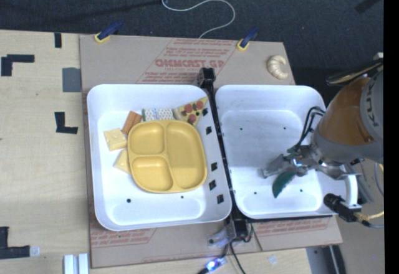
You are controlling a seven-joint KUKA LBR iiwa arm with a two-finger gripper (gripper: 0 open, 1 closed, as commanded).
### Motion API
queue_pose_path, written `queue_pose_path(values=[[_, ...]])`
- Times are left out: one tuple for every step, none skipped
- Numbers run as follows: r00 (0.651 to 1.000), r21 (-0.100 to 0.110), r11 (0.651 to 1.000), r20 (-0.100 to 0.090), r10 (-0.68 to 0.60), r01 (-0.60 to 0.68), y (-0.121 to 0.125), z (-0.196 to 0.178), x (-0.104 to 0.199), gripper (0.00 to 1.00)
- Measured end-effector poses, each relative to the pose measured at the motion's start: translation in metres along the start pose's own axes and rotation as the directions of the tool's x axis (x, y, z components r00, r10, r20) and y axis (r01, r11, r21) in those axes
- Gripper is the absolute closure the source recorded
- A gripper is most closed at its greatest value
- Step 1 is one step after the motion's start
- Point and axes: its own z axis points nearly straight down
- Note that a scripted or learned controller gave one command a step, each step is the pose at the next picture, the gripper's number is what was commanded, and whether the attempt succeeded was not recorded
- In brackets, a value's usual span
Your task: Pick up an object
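The gripper (pixel 282 174) is down low in the right bin (pixel 262 98), and there's a small dark green object (pixel 282 184) right at its tip, hanging just under the metal fingers (pixel 272 171). It looks pinched between them, fingers closed narrowly on its upper end, though the view is too small to be certain. The object sits near the bin floor, so the lift looks barely begun or not yet started. Over in the left bin (pixel 100 142), the yellow divided plate (pixel 167 155) and the scattered toy food pieces (pixel 124 132) lie untouched. What's left, I'd say: raise it clear and hold on.
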Motion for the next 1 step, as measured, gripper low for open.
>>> queue_pose_path(values=[[1.000,-0.002,1.000,0.000,-0.001,0.001,0.0008,-0.0125,0.0003,1.00]])
